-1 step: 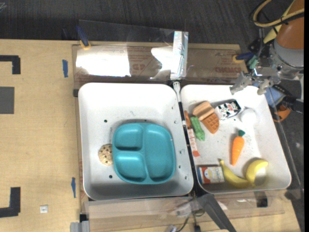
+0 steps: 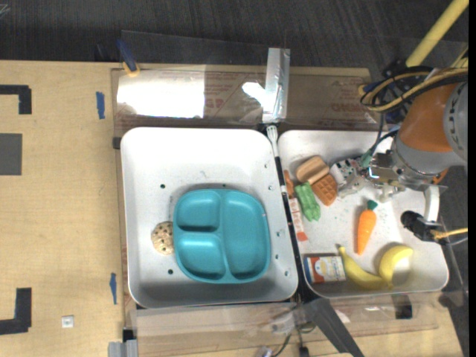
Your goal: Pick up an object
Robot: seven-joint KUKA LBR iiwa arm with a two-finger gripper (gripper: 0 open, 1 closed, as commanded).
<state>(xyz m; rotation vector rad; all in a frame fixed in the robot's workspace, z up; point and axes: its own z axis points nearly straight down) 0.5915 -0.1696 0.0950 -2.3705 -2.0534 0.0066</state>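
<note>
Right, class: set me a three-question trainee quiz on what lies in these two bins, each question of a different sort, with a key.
1. True or false: the cookie lies inside the teal plate.
2. Which item lies nearest the tool: A the waffle, B the lemon, C the cookie?
3. Fill in: the banana lies in the ___ bin.

Key: 1 false, it lies beside the plate, at its left edge. 2 A. 3 right.
</note>
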